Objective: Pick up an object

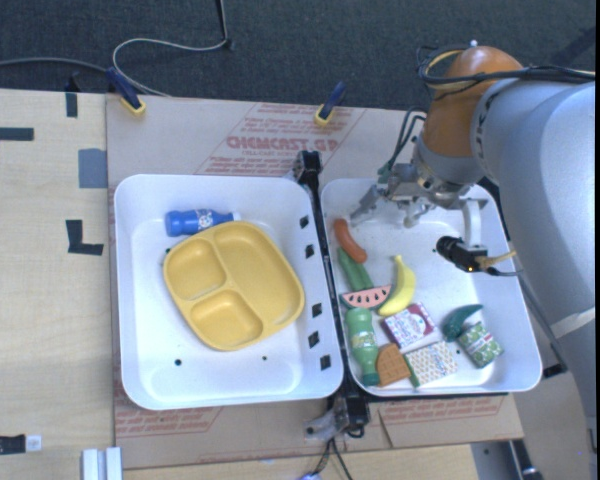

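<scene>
My gripper (388, 211) hangs over the far part of the right bin (515, 368), below the orange wrist band. Its fingers (365, 208) are spread open with nothing between them. Just in front and to the left lies an orange sausage-shaped toy (346, 239), with a green cucumber (354, 271) below it. A banana (401, 285) and a watermelon slice (365, 297) lie in the bin's middle. Nearer the front are a green bottle (361, 333), a cookie (390, 365), a pink box (410, 326), a cracker box (433, 362) and a green carton (477, 341).
The left bin (140, 368) holds a yellow divided plate (233, 283) and a blue bottle (195, 221) at its far side. The grey arm (550, 188) covers the right bin's right edge. A black clip divider (308, 168) sits between the bins.
</scene>
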Motion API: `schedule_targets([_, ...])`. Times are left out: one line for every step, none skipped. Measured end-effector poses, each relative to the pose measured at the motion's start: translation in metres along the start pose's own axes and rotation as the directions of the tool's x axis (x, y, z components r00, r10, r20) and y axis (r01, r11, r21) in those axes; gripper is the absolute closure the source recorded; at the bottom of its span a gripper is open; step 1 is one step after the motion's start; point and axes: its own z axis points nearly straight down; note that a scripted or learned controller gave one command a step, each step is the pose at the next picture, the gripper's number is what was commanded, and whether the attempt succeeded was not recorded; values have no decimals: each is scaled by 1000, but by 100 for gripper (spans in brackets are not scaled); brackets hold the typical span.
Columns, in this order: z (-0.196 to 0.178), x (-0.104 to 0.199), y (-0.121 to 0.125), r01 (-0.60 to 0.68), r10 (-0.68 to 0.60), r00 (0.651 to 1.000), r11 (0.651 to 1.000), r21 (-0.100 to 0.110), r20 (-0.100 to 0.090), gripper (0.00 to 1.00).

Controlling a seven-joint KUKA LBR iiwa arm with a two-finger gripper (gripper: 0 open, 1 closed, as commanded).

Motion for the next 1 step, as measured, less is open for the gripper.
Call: schedule_targets([19, 6, 0, -3, 3, 1000, 1000, 0, -1, 0])
